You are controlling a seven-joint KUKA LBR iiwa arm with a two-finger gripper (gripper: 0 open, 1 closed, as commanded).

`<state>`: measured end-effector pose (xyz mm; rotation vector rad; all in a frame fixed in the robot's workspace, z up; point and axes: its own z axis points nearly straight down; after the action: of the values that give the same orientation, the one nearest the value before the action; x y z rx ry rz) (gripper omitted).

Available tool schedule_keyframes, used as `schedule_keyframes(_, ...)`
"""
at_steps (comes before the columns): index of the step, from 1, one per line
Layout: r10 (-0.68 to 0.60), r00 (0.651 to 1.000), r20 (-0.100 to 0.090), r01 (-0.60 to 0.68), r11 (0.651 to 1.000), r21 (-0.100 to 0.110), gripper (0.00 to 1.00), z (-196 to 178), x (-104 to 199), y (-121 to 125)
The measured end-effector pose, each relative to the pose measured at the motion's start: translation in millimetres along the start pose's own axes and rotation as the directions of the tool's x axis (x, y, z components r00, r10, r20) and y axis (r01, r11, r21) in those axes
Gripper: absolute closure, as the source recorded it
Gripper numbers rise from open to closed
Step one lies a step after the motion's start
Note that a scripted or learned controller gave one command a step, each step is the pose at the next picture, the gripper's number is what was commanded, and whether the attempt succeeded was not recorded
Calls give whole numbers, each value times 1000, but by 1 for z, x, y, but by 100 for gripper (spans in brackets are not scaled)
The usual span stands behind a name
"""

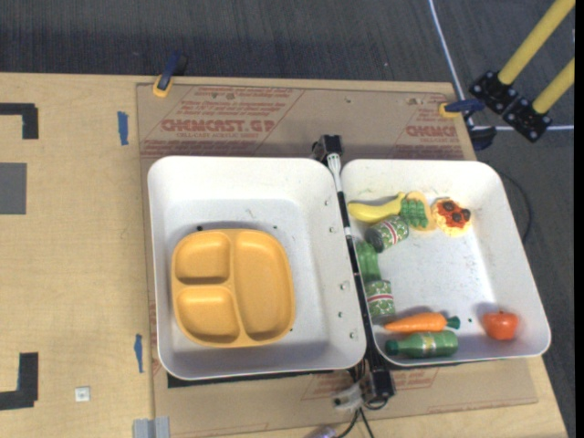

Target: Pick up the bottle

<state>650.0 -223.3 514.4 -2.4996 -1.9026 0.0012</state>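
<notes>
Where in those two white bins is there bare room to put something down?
Right bin: bare floor in the middle, between the slice of pizza above and the tomato below. Its left wall is crowded with bottles and a carrot. Left bin: a bare strip above the yellow tray.

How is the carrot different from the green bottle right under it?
The carrot is orange with a small green tip, while the green bottle is dark green with a red-banded label. The carrot tapers toward one end; the bottle stays thick along its body. The carrot lies farther from the bin's near rim. Both lie sideways, side by side.
</notes>
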Motion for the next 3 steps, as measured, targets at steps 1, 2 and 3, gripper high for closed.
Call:
schedule_keyframes(1, -1, 1000, 2, 1, 1000, -4, 100, -11, 1, 0)
schedule_keyframes(2, -1, 1000, 2, 1, 1000, -4, 0, -11, 1, 0)
schedule_keyframes(3, 691, 723, 0, -691, 723, 1, 0, -21, 25, -20)
